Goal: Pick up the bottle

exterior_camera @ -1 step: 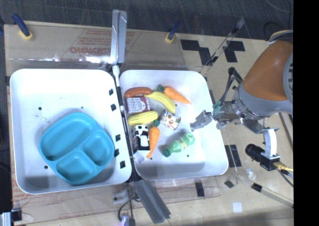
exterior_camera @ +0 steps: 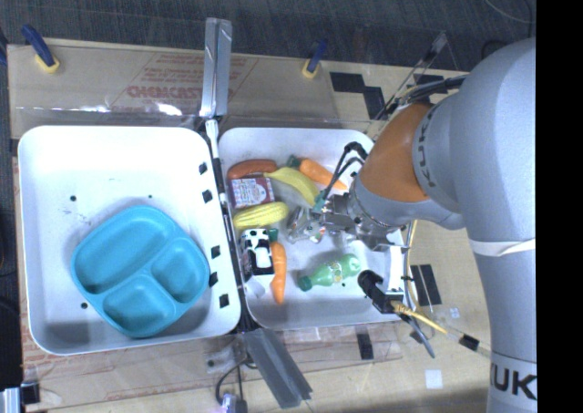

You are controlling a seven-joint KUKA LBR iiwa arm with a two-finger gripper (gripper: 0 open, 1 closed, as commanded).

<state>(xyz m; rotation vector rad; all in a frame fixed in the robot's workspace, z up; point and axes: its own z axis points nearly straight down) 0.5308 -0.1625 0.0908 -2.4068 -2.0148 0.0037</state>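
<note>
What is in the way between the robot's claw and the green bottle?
Nothing visible. The gripper hangs over the right bin, just above the green bottle in the picture, with bare bin floor between them. The carrot lies to the bottle's left, off that path.

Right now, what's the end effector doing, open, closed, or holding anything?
End effector: over the right bin, above the green bottle; cannot be told whether it is open, closed or holding anything.
</note>
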